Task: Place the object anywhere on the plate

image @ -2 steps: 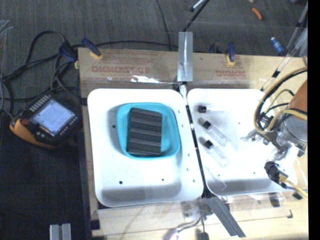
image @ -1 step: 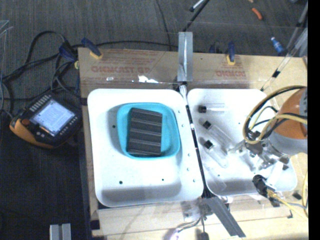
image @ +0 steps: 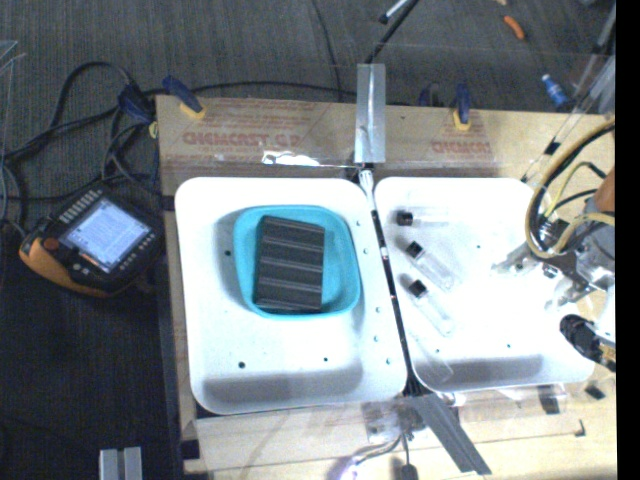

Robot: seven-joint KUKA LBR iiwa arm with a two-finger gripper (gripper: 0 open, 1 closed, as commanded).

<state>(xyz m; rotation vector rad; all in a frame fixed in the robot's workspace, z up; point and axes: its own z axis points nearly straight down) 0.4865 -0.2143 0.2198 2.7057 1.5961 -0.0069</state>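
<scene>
Starting at the far left, I see a teach pendant (image: 98, 240) lying on the floor beside the bench (image: 250, 138). Next comes the left bin (image: 200, 368), with a blue plate (image: 343, 268) in it and a dark ribbed block (image: 290, 264) already lying flat on that plate, well inside the rim. By my reading the block is the task's object and the placing looks done. It seems stiff and fairly light, its grooved top giving some grip — I would take it across the short sides, pinching the long edges. In the right bin (image: 480, 363) lie a few clear vials with black caps (image: 420, 264), near the divider. At the far right the pincer (image: 585, 280) hangs over that bin's edge; whether it is open or closed I cannot tell — cables and glare hide it.
</scene>
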